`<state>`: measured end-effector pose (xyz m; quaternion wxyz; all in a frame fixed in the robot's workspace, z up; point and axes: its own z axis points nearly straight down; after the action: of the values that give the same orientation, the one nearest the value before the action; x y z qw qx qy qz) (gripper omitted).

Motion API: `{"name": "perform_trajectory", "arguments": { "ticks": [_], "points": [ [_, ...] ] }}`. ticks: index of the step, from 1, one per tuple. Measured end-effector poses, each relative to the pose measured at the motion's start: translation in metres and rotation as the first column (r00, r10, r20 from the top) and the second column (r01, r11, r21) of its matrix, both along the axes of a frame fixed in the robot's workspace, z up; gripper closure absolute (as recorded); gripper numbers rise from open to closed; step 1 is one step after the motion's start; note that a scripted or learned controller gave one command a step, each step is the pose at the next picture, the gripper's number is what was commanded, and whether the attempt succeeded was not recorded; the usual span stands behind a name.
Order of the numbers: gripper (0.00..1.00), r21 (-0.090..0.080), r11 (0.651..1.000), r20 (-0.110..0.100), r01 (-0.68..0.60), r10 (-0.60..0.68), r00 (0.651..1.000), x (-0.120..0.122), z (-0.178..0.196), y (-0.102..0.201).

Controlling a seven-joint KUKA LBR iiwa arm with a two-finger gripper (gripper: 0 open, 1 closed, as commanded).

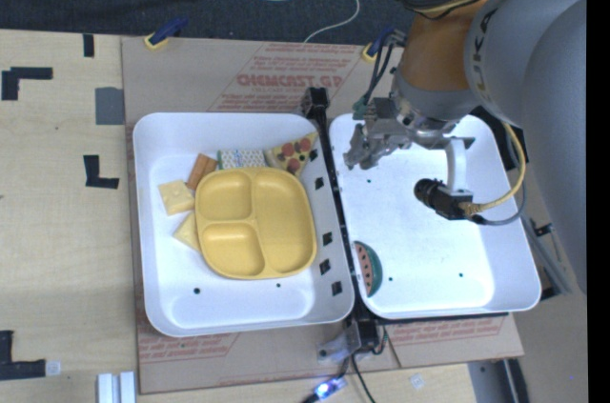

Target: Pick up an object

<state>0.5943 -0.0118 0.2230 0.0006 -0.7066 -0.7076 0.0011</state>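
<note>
We find the gripper poised over the upper left corner of the right bin, close to the divider between the two bins; whether the claw is released or clenched we cannot tell from this angle, and we see nothing between it. Candidate objects lie as follows: a watermelon-slice piece rests against the right bin's left wall, near its lower corner, well apart from the gripper. In the left bin, a yellow divided plate sits centrally, with flat cracker-like pieces and a cluster of small items tucked around its upper and left edges. In our judgement the watermelon piece is the nearest accessible target, but its position against the wall calls for a descent offset from the rim, with the jaws aligned along the wall so neither strikes it.
</note>
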Motion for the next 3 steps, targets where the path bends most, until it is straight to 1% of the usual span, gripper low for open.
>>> {"name": "perform_trajectory", "arguments": {
  "ticks": [1, 2, 3],
  "points": [
    [1.0, -0.001, 1.0, 0.001, 0.002, -0.002, 1.0, 0.009, -0.002, -0.016],
    [1.0, 0.0, 1.0, 0.001, 0.0, 0.0, 1.0, 0.018, -0.001, -0.009],
    [1.0, 0.002, 1.0, 0.001, 0.0, 0.0, 1.0, 0.006, 0.01, 0.0]
  ]
}}
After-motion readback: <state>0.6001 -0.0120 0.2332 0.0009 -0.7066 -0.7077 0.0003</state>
